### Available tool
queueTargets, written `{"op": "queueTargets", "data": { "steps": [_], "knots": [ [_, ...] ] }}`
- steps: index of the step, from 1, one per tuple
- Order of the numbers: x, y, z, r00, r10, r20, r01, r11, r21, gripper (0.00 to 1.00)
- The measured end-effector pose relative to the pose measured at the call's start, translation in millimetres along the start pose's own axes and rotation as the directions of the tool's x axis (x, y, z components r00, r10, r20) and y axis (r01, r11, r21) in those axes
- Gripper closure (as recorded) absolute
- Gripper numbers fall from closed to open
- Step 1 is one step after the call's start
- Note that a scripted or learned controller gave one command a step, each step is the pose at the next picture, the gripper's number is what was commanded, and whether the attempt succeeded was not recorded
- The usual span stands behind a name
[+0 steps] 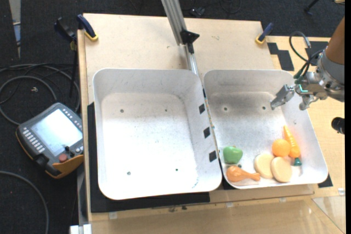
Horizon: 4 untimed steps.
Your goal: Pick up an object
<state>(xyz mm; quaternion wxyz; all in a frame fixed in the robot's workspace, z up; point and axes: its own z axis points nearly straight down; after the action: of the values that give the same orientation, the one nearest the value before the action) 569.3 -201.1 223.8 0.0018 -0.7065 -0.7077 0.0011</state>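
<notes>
I saw the hand [293,94] hanging over the far right edge of the right bin [247,80], whether clenched or released I could not tell, with the toys, orange ball [281,147] nearest, clustered nearer in its near right corner.

Toy foods lay clustered at the lower right of the frame: a green pepper [232,154], an orange drumstick [242,174], two pale rounds [273,167], an orange ball [281,147] and a carrot [292,144].
</notes>
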Motion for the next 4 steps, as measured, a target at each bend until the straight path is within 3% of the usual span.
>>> {"op": "queueTargets", "data": {
  "steps": [1,4],
  "knots": [
    [0.1,0.9,-2.3,1.000,-0.001,0.001,0.001,1.000,-0.004,0.00],
    [-3.0,-4.6,129.9,1.000,0.002,0.002,-0.002,1.000,-0.004,0.00]
  ]
}}
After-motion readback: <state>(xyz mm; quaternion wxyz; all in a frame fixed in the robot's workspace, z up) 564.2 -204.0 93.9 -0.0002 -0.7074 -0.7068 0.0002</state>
